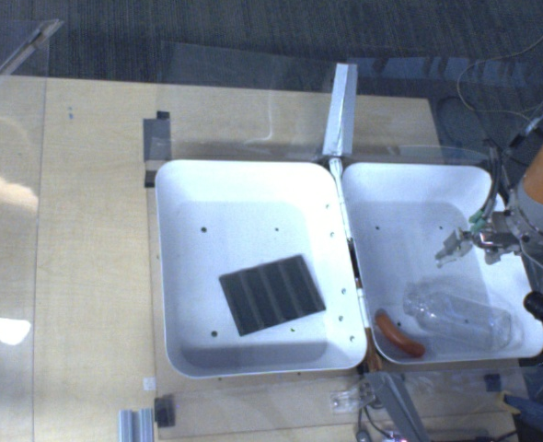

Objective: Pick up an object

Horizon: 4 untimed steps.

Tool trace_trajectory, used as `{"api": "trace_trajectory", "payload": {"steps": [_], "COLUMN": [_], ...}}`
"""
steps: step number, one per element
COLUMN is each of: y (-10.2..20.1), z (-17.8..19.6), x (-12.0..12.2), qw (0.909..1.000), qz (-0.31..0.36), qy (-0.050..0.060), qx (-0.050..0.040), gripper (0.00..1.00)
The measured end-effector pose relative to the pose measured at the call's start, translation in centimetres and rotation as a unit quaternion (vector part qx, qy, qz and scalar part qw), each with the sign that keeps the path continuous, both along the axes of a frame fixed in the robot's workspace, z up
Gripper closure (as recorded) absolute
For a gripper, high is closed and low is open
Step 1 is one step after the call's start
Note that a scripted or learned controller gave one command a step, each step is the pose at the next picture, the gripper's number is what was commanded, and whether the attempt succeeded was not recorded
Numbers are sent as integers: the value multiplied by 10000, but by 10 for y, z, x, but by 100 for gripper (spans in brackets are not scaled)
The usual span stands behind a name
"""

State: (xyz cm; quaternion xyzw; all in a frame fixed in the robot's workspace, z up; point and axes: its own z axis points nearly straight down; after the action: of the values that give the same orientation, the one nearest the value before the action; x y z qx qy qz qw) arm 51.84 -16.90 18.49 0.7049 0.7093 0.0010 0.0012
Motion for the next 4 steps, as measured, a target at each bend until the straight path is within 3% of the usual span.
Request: {"api": "trace_trajectory", "payload": {"steps": [1,2,3,4], "y": [-4,70,73,0], "z": [6,-95,-96,20], "x": [-12,8,91,64], "qw": [9995,9998,9995,9974], "qz": [312,-164,-306,-720], "qy": [-8,-63,-46,-19], "qx": [-3,-4,-2,-6], "gripper": [0,0,0,0]}}
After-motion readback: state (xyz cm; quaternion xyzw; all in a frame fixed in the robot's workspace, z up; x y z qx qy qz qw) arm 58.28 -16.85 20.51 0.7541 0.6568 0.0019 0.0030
